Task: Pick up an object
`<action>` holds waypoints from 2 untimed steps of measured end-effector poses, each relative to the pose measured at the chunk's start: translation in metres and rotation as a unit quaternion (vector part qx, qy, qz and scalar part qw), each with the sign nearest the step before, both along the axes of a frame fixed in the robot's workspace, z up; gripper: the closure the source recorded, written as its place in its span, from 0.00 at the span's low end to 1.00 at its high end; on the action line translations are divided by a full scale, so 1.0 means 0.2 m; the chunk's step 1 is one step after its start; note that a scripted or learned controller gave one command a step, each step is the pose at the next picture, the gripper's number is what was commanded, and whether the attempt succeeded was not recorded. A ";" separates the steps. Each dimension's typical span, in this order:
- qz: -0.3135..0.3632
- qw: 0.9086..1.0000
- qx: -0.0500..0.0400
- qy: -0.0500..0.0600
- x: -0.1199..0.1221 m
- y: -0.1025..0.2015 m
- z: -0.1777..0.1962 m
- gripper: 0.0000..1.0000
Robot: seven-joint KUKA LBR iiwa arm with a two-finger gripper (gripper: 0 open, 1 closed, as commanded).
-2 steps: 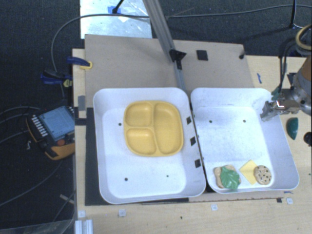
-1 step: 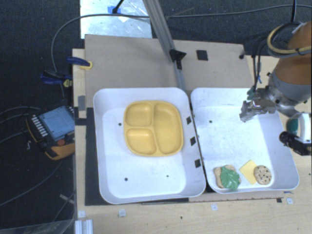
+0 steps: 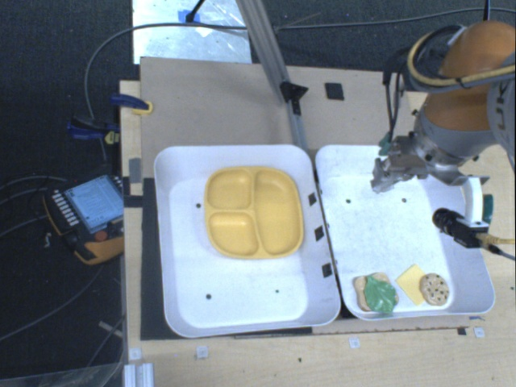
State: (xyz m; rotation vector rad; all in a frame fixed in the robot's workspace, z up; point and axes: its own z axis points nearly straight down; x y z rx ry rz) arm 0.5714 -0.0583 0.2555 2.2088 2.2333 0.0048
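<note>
My candidates sit along the lower edge of the right bin [image 3: 484,297]: a green toy [image 3: 379,294], a yellow wedge [image 3: 410,284] and a round cookie [image 3: 434,289], close together at lower right of frame. The gripper [image 3: 387,176] hangs over that bin's upper part, well apart from them; I cannot tell how its jaws stand. The left bin [image 3: 181,297] holds a yellow divided plate [image 3: 254,212].

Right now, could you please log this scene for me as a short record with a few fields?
left bin: holds a yellow divided plate, three compartments
right bin: holds three items along its near edge
items: green and tan piece, yellow wedge, round cookie
gripper: over the far part of the right bin, apart from the items
held object: none seen
arm: reaches in from the right of the view
</note>
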 end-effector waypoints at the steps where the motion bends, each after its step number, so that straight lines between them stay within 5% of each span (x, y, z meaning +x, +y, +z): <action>1: 0.000 1.000 0.000 0.000 0.07 0.26 -0.08 1.00; 2: 0.000 1.000 0.000 0.000 0.12 0.52 -0.15 1.00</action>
